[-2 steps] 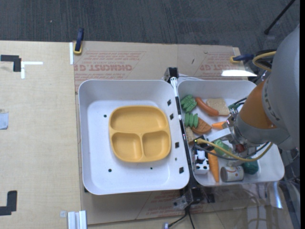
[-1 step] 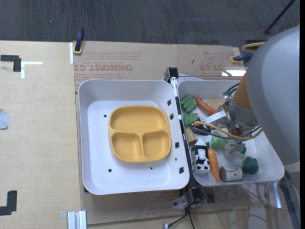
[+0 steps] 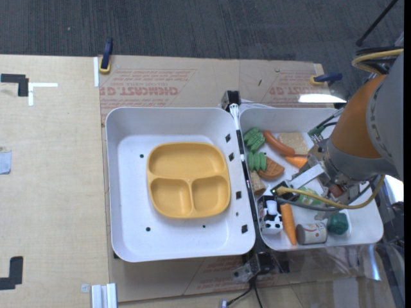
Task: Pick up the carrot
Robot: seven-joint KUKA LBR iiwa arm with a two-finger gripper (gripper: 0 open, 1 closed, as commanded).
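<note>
Carrot (image 3: 288,224) is a plain orange stick lying in the near part of the right bin (image 3: 359,235), long axis running near-to-far, thin end looks nearer, I think. Gripper (image 3: 327,191) hangs just right of it, can't tell its state. Cow toy (image 3: 272,214) sits beside the carrot's left.
</note>
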